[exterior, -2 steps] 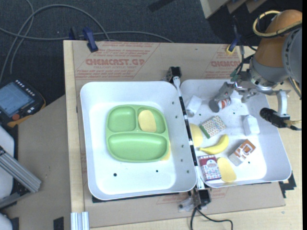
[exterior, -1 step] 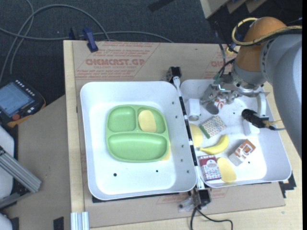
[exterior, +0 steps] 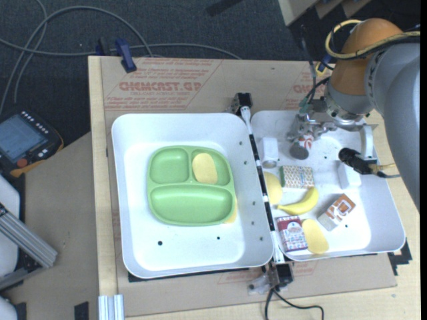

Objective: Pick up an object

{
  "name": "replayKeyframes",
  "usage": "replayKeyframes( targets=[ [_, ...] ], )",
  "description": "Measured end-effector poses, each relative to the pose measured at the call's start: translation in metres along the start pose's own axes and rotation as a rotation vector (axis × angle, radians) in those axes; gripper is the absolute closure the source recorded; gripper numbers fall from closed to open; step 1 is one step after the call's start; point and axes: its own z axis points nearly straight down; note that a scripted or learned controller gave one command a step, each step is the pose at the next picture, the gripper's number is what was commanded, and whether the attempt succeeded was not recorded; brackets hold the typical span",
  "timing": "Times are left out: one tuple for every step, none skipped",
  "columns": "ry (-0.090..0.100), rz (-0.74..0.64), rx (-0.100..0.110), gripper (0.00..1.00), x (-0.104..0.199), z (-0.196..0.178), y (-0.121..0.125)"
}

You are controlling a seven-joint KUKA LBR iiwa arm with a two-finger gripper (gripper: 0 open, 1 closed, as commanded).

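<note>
My gripper (exterior: 301, 141) hangs low over the back of the right bin (exterior: 383, 205), below the grey wrist and orange band. A small red-and-white thing (exterior: 307, 141) shows right at its tip, but I cannot make out whether it is held. In front of the gripper lie a checkered packet (exterior: 297, 177), a banana (exterior: 300, 202), a small orange-and-white carton (exterior: 336, 211), a red box (exterior: 290, 233) and a yellow lemon-shaped piece (exterior: 316, 237). A white cup (exterior: 269, 149) stands left of the gripper.
The left bin (exterior: 133, 145) holds a green divided plate (exterior: 190, 202) with a yellow piece (exterior: 205, 168) in its upper right compartment. A white block (exterior: 345, 176) lies in the right bin's right part. Another yellow piece (exterior: 272, 187) rests against the bins' shared wall.
</note>
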Motion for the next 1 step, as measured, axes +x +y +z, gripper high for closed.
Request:
replayKeyframes(
  targets=[
    [0.005,0.001,0.006,1.0,0.0538,-0.09,-0.0433]
  ],
)
